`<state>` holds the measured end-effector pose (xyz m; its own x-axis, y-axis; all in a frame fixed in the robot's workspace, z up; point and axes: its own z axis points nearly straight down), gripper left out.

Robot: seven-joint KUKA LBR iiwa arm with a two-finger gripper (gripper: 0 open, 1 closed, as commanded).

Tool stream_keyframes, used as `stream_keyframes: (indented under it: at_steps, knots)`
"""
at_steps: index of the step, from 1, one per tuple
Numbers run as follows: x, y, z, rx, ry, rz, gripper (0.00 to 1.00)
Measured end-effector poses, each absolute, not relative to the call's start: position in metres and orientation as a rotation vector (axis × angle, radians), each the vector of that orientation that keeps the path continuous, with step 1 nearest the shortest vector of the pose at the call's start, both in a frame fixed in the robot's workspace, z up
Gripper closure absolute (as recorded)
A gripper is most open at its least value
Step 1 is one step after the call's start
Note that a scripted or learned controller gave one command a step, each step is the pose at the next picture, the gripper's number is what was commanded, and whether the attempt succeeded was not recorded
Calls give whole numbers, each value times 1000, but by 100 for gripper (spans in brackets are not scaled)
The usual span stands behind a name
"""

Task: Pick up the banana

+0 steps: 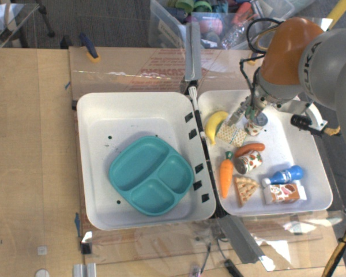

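The yellow banana (214, 125) lies curved in the right bin (320, 172), close to its left wall and near the back. My gripper (246, 113) hangs low over that bin, just right of the banana and above a checkered cracker (230, 134). Nothing shows between its fingers. The grey arm with its orange band (288, 48) reaches in from the upper right.
The right bin also holds a carrot (225, 177), a sausage (249, 149), a small can (248, 162), a pizza slice (245, 188), a blue-capped bottle (286, 175) and a small box (284, 193). A teal divided plate (150, 174) sits in the left bin (92, 120). Clear tubs of toys (219, 7) stand behind.
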<state>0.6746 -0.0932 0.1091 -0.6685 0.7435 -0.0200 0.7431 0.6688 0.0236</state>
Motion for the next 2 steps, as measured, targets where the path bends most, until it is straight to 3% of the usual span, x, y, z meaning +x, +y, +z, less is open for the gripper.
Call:
stream_keyframes:
  at_steps: [1,2]
  knots:
    - [674,-93,109,1267,2845,21,0]
    - [670,-96,98,1326,2827,22,0]
